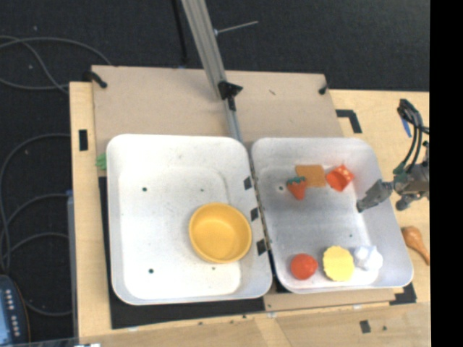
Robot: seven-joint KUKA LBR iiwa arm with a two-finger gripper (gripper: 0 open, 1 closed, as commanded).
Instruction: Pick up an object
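The gripper (377, 194) is observed at the right rim of the right bin (318, 150), its grasp state not determinable, with the nearest object, an orange-red piece (338, 178), lying just leftward inside that bin.

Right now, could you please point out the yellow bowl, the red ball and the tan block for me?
yellow bowl (220, 232), camera view, on its inner floor.
red ball (304, 267), camera view, on its top surface.
tan block (311, 175), camera view, on its flat upper face.
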